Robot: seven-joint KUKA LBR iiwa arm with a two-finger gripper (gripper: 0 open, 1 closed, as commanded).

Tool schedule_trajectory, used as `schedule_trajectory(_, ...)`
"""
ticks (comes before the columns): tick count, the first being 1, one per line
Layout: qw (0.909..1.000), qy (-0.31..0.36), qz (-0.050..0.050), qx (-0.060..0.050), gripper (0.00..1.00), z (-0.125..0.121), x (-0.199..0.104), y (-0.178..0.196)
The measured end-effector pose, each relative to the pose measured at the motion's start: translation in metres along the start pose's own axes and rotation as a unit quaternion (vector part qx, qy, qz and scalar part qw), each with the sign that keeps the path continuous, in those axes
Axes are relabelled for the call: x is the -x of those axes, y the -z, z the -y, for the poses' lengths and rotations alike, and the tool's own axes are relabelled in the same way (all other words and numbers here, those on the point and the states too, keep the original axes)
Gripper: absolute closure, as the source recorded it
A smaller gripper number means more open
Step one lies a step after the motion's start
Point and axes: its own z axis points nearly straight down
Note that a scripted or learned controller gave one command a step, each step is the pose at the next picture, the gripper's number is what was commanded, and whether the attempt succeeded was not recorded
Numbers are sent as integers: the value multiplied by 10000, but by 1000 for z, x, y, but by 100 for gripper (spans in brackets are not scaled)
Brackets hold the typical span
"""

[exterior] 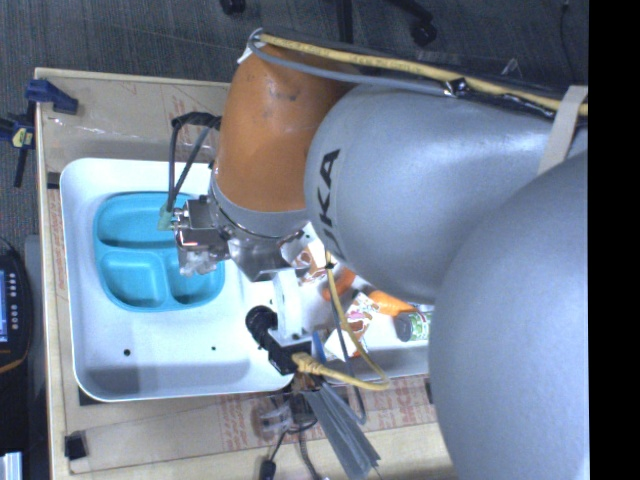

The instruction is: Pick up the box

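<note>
My gripper (198, 253) hangs over the right part of a blue divided tray (135, 248) that lies in the left white bin (150, 368). The arm's orange band (265, 128) and grey body cover most of the right bin. Just under the arm, on the seam between the bins, a white and orange printed package (357, 313) peeks out; it may be the box, but most of it is hidden. The gripper stands well to the left of that package, and I see nothing held in it.
A green and white item (415, 326) lies beside the package under the arm. Black cables and a yellow hose (330, 373) hang off the wrist near the bin's front edge. A blue clamp (45, 96) sits at the bench's far left corner.
</note>
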Motion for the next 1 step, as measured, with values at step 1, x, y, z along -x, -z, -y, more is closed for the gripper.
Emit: schedule_trajectory(1,9939,-1102,16,-39,100,9,-33,-81)
